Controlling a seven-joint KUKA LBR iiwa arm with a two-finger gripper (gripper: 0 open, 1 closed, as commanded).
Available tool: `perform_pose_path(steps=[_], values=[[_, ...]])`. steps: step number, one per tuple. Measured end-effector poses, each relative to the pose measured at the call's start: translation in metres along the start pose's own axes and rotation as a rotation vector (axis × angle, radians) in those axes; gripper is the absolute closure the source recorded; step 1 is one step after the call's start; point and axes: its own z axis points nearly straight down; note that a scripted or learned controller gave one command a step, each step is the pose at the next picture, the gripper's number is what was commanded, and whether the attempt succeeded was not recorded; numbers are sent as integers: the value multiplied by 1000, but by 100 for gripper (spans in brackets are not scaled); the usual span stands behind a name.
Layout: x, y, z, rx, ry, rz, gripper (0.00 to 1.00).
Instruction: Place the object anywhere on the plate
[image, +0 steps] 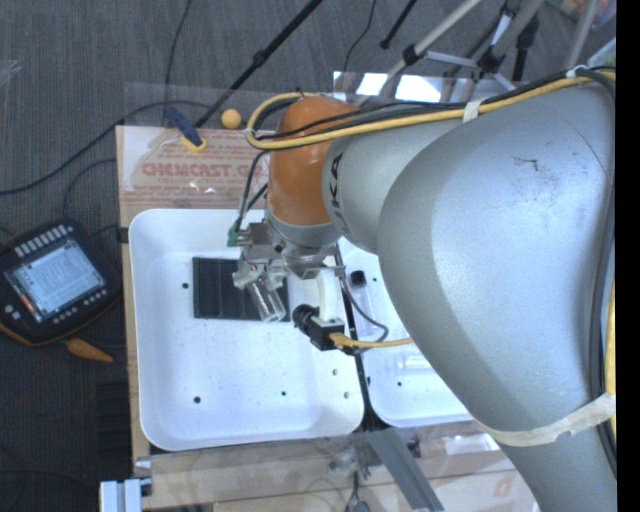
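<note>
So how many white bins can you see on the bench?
2: the left bin holds a dark square plate; the right bin lies mostly under the arm, so more may be hidden.

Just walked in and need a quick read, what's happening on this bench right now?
A grey robot arm reaches from the right over the left white bin. Its pincer hangs at the right edge of a dark square plate lying in that bin. I can't make out any object between its fingers.

Bulky smooth grey arm (500, 230) with orange wrist band (300, 170), yellow cable (420, 115) along it, metal gripper (263, 297).
</note>
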Motion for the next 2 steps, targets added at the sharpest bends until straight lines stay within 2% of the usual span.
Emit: perform_pose_path(steps=[1, 2], values=[[71, -29, 31, -31, -2, -337, 100], [47, -64, -15, -3, 0, -751, 100]])
